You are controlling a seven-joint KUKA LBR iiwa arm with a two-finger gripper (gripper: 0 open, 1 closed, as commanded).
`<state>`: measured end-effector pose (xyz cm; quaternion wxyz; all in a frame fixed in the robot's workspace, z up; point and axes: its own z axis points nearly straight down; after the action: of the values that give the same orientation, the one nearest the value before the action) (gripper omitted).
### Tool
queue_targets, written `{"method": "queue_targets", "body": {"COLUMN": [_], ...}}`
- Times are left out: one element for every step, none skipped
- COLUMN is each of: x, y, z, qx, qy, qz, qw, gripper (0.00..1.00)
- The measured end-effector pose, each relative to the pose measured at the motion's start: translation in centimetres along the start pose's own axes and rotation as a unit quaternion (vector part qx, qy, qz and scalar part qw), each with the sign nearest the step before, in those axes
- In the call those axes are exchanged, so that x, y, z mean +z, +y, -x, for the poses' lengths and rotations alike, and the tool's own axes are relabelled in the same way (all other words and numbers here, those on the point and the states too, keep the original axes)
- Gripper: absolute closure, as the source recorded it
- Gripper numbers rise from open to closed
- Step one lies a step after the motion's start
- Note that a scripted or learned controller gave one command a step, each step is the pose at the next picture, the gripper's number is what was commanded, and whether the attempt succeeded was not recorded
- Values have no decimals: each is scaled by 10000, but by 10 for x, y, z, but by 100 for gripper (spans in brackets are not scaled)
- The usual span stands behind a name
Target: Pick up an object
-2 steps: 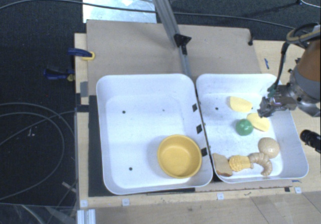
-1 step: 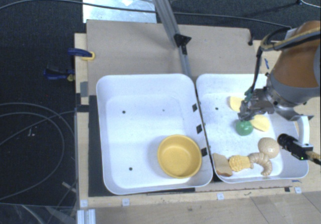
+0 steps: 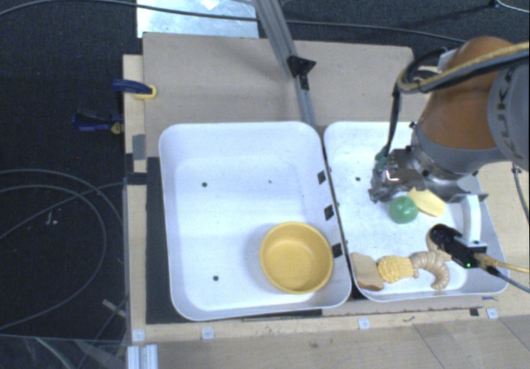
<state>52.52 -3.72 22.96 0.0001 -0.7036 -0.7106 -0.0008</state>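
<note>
The end effector (image 3: 387,185) hangs low in the right bin (image 3: 352,144), just at ten o'clock of the green ball (image 3: 404,209); its grip cannot be told. Nothing looks lifted yet.

Only partial letters "UK" read on the grey arm (image 3: 507,115).

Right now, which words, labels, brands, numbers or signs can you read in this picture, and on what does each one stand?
"KU": pale letters at the right edge, on the grey casing of the arm, cut off by the frame; they are only partly legible.
No readable text on the yellow bowl, the green ball, the two white bins or the blue clamp.
</note>
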Motion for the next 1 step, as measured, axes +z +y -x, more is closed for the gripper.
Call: {"method": "queue_targets", "body": {"x": [-9], "y": [-11], "z": [-58], "qx": [-9], "qy": [5], "qz": [4], "qw": [10000], "gripper": [100]}}
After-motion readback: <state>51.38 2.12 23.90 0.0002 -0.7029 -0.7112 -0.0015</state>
